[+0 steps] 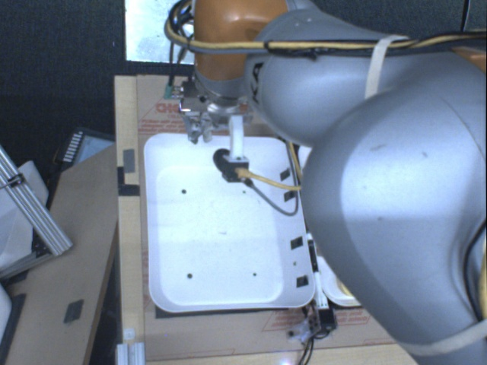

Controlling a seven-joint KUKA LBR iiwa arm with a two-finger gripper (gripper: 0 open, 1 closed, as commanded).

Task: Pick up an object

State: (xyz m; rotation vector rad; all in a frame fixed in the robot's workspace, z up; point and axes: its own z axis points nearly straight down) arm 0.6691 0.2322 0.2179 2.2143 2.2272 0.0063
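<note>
Camera view: looks down at a slant on a brown bench [91, 280] with a white bin set in its middle.
Metal rails [30, 211]: at 9 o'clock in the picture, slanting, off the bench's left side.
Left bin [221, 238]: shallow, white, with rounded corners. Its bare floor shows four small dark dots, roughly at 10, 2, 7 and 5 o'clock of the floor.
Gripper [199, 131]: hangs at about 11 o'clock of the left bin, over its far rim, pointing down.
Gripper state: cannot tell whether it is open or closed, as the tip is small and blurred. No item can be made out in it.
Black fitting [227, 166]: just toward 4 o'clock from the gripper, above the bin floor, below a short white post [237, 137]. A yellow cable [270, 188] runs from it toward 4 o'clock.
Orange band [236, 21]: at 12 o'clock in the picture, directly above the gripper.
Arm [380, 173]: grey and bulky, covering the picture from 1 to 5 o'clock.
Right bin [340, 291]: a sliver of white rim at 5 o'clock, under the arm. The rest is hidden.
Object to pick: cannot tell where it lies, because the arm covers nearly all of the right bin.
</note>
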